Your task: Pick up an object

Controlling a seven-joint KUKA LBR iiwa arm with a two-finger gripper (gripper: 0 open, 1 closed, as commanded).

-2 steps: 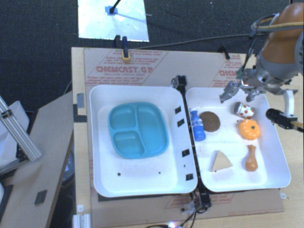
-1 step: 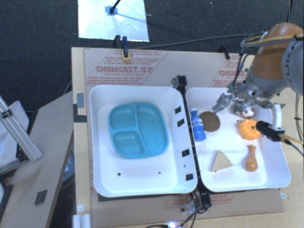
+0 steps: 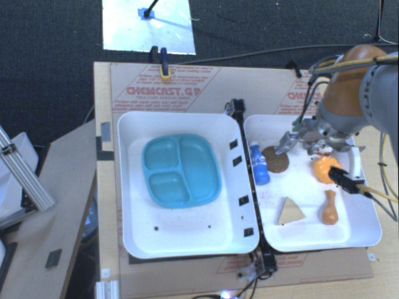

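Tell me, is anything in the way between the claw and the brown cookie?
Nothing visible is. The gripper hangs just above and right of the cookie, with bare bin floor between them. The blue bottle lies on the cookie's far side, against the bin wall.

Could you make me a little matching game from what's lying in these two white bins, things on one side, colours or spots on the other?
Things:
1. divided plate
2. small bottle
3. round cookie
4. wedge

Descriptions:
A. brown, just right of the bottle
B. turquoise, in the left bin
C. tan, near the right bin's front edge
D. blue with a white cap, beside the divider

Pairs: 1-B, 2-D, 3-A, 4-C
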